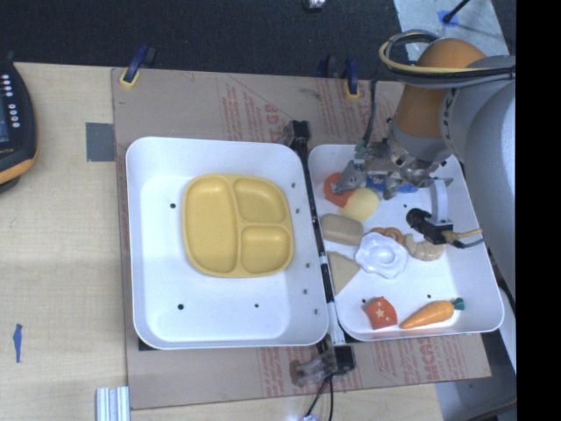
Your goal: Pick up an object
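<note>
The pale yellow round piece [360,204] lay near the far left corner of the right bin [478,279], touching a red piece [334,187] on its far side. The gripper [379,178] hung over this pair; whether it was released or clenched could not be told. Along the bin's left wall, toward the near edge, lay a beige loaf-shaped piece [342,229] and a pale wedge [344,274]. A white fried egg [381,257] sat mid-bin, touching a tan curled piece [419,246] on its right. By the near edge lay a small red piece [379,312] and an orange carrot [428,315], its green tip toward the right wall. The left bin [149,235] carried a yellow three-compartment plate [237,224] near its centre. Both bins rested on a brown cardboard sheet [219,103].
</note>
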You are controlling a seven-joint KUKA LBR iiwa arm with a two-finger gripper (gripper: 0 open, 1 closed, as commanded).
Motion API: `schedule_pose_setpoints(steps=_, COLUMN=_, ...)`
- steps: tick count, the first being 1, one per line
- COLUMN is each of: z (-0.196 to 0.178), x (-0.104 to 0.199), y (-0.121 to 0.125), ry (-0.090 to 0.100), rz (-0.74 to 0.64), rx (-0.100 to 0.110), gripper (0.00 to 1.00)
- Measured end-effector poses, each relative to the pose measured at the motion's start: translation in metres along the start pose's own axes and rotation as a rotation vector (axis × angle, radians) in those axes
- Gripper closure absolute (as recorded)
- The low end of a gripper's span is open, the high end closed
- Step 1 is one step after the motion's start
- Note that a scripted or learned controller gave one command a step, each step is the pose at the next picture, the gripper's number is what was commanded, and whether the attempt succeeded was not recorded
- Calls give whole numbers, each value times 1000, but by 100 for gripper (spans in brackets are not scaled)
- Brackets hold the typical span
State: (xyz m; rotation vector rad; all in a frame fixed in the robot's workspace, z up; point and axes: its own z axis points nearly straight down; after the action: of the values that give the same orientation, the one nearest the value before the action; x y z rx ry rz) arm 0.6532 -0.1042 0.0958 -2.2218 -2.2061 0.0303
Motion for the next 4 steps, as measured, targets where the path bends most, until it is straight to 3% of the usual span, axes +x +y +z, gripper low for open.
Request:
schedule_pose_setpoints(steps=1, z=0, x=7, y=-96, ry=5, rz=-7, rx=-31, gripper=0)
schedule_pose_setpoints(steps=2, z=-1, x=1, y=-10, ry=6, rz=-14, rx=-28, gripper=0)
schedule_pose_setpoints(steps=3, z=-2, x=-49, y=-4, ry=11, rz=-9, rx=-24, gripper=0)
schedule_pose_setpoints(steps=4, z=-1, x=-34, y=-85, ry=4, rz=-8, rx=-33, gripper=0)
